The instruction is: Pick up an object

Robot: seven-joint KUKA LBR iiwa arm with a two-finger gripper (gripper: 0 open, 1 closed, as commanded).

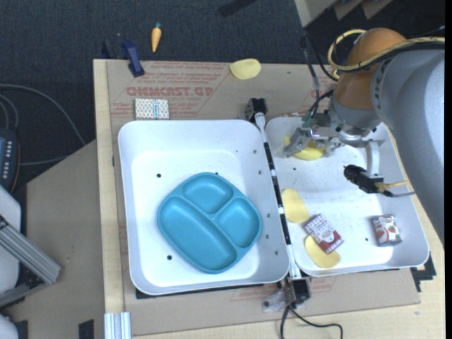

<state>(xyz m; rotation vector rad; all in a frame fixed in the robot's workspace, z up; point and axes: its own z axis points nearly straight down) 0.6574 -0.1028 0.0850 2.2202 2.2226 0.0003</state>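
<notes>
So I'm down in the back corner of the right bin [413, 256], fingers [308, 141] hovering right over a yellow piece [308, 152] that sits against the far wall. From up here it looks like the yellow thing is directly under and just a touch toward the bin's middle from my tips, with its long side running roughly across the bin, left to right. Honestly can't tell how far apart my fingers are or whether they've got any of it, the wrist clutter blurs everything together there.

Other options in this bin are well off toward the near side: another yellow chip [295, 206] by the divider, a red-and-white packet [324, 232] and a small red carton [385, 230]. The blue divided plate [207, 222] fills the left bin [134, 154].
</notes>
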